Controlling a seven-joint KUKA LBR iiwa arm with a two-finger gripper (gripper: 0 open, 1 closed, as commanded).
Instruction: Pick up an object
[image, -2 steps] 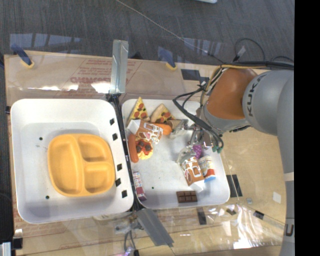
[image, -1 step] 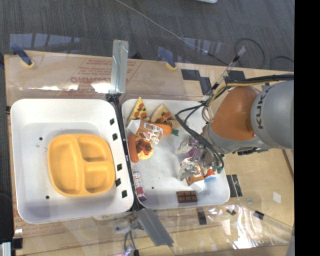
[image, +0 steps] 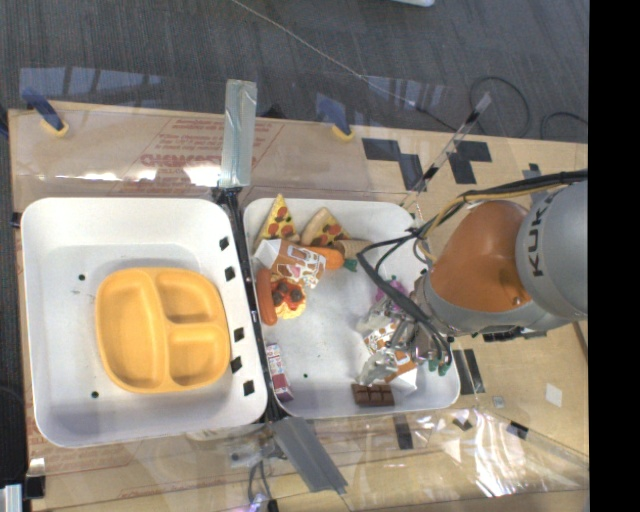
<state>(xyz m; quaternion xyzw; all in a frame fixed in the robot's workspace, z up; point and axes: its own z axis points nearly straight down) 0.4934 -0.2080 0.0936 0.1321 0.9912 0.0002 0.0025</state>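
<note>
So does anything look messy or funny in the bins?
Not really broken, just jumbled. The toy food lies heaped against the right bin's left wall, and the yellow tray in the left bin sits slightly crooked.

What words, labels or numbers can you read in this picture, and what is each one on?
"KU": black letters on the grey arm, cut off at the picture's edge.
Red print on the cardboard behind the bins: too blurred to read.
Print on the snack wrapper in the right bin: too small to read.
</note>
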